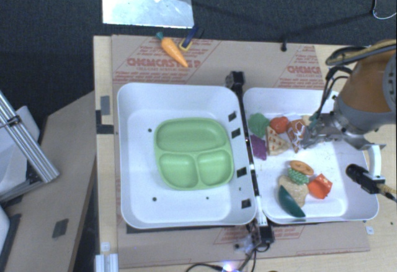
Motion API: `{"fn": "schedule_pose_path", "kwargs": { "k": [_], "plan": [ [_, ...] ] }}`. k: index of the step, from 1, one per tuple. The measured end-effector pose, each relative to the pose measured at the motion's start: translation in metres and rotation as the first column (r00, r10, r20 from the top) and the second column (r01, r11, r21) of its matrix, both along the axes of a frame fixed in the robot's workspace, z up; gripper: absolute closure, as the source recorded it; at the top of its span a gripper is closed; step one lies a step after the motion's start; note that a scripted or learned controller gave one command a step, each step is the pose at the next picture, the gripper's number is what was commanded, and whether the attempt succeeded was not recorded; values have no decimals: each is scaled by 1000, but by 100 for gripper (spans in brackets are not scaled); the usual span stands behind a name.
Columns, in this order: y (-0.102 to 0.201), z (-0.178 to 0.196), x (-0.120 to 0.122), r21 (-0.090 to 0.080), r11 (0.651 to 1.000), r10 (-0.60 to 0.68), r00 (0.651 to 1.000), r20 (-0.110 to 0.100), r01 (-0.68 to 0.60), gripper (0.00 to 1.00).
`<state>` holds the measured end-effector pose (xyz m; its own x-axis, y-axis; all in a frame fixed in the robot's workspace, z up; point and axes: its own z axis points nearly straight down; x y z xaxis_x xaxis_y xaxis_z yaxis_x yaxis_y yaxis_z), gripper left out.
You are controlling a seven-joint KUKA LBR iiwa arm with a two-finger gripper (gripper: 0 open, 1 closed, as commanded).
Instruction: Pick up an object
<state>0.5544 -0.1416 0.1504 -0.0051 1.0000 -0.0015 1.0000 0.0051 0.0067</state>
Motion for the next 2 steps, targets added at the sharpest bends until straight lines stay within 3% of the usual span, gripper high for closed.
{"fn": "schedule_pose_path", "kwargs": {
  "k": [1,2],
  "plan": [
    [3,64,4,0,1000,1,1000,1,-1,100],
    [3,75,5,1,1000,0,1000,-3,0,100]
  ]
}}
